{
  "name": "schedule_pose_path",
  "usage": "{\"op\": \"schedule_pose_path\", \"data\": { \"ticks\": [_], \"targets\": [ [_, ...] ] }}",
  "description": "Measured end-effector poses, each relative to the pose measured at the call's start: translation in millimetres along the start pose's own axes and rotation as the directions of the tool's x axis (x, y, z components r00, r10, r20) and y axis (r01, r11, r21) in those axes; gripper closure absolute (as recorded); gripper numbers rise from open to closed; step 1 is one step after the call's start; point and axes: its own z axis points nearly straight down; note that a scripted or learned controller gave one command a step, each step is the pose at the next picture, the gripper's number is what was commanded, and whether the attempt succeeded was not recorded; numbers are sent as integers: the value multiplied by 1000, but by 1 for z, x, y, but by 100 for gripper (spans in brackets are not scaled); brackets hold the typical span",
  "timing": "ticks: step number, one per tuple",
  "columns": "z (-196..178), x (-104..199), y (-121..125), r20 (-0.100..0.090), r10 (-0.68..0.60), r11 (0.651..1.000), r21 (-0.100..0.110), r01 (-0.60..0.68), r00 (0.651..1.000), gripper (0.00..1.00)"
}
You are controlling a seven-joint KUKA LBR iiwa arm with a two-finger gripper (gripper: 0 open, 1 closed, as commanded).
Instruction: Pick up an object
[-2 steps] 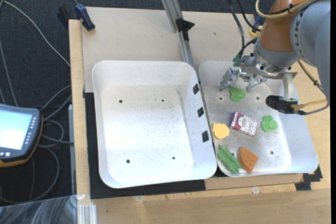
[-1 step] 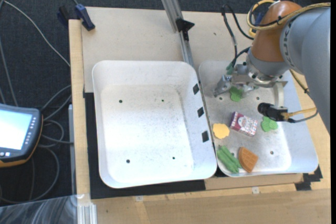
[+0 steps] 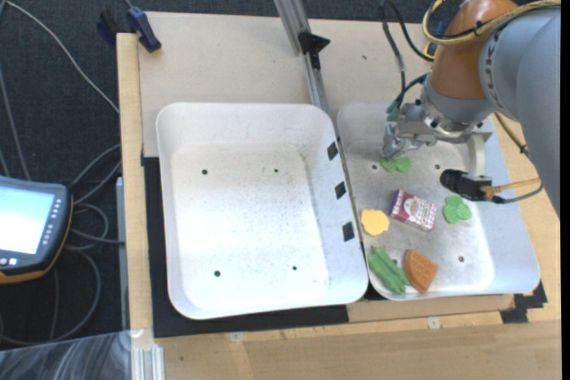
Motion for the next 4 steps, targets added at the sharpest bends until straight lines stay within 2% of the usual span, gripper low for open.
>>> {"op": "schedule_pose_path", "data": {
  "ticks": [2,3,4],
  "targets": [
    [-116,-3,-9,2,-1,1000,-3,1,1000,100],
    [-156,-2,-7,1,-1,1000,-1,1,1000,100],
    [-145,42,-17,-2,-4,1000,10,4,1000,100]
  ]
}}
